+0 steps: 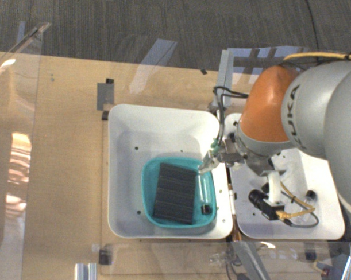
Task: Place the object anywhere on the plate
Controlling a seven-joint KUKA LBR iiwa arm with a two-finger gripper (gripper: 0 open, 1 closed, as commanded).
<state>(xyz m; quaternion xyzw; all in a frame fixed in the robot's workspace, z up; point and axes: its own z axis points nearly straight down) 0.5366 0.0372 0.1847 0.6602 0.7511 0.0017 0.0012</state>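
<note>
On the teal plate, dark ribbed rectangular object, lying flat

Grey arm, orange band, black cables

- Lit evenly and brightly from above; soft, faint shadows inside the left bin.
- Pale glare patches across the bench at left, streaked reflections near top.
- Slightly soft overall; nearest arm blurred at right.
</note>
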